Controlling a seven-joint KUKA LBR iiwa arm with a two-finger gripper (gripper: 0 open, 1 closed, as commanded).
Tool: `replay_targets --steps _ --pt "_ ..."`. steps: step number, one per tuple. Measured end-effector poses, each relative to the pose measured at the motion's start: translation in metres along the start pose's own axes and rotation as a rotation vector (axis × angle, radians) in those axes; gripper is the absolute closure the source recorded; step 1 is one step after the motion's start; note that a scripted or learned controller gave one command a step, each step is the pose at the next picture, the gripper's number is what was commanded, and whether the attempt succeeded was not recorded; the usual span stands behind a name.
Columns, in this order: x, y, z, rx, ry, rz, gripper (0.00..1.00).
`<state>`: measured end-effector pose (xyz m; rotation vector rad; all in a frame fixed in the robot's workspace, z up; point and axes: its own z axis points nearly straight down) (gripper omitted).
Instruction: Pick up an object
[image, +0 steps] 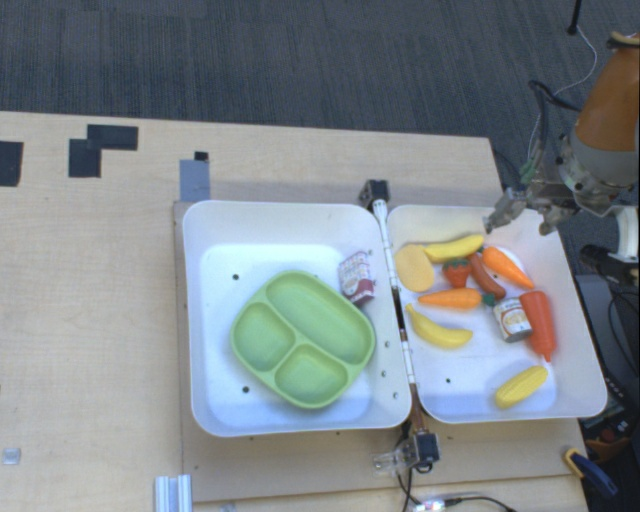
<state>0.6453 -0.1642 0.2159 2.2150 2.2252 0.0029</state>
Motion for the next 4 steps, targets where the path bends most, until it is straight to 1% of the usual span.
replay_targets --steps 1,2,3,4 --pt "0.028 -0.045 0.129 -0.003 -0.001 0.002 0.00" --pt "0.029 -0.043 0.117 -0.009 -0.001 0.000 1.00" --pt "0.114 -0.057 0.030 -0.003 0.001 -0.001 1.00" --pt "0.139 -0.157 0.031 0.001 0.001 0.003 1.00"
